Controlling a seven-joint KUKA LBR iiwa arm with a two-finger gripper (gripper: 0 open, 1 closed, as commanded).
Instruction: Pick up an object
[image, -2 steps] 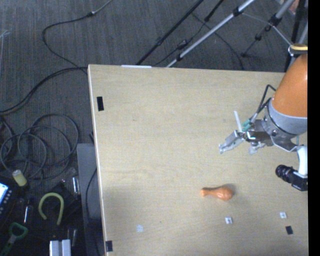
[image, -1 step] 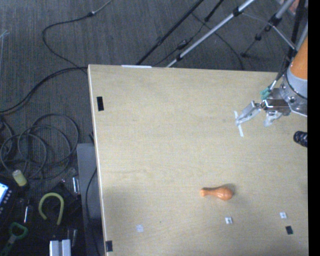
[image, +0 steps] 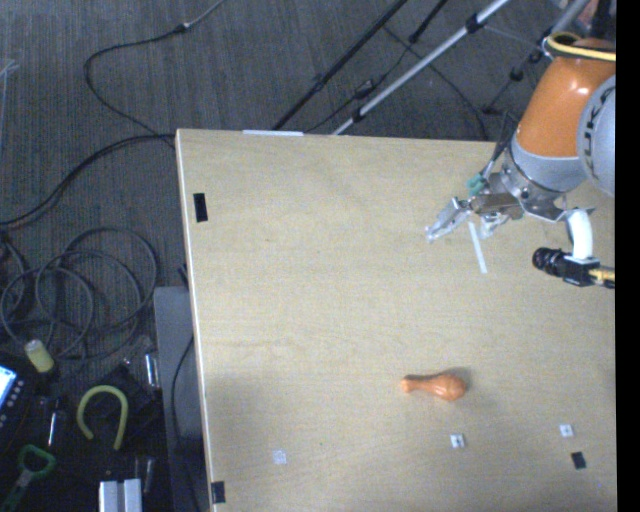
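The tool (image: 455, 222) hangs over the far right part of the table (image: 300, 300), at the end of the grey arm (image: 560, 150) with its orange band, which comes in from the right edge. Its two thin, pale fingers (image: 478, 250) are spread apart, one reaching left and one slanting toward the near side, and nothing lies between them; the tool is released. A short black part with a yellow tip (image: 570, 265) juts out just right of the wrist.

Well apart from the tool, toward the near side of the table, lies the orange object (image: 437, 386), shaped like a small gourd or drumstick. Its long axis runs roughly left to right, with the thin neck pointing left and the rounded bulb at the right. It rests flat on the bare wood with open surface all around it; nothing stands between it and the tool.

A few small square markers (image: 457, 440) sit on the table nearer than the object, and a black mark (image: 200, 207) sits near the far left edge. On the floor to the left lie coiled cables (image: 80, 290) and a green hook-shaped item (image: 100, 410).
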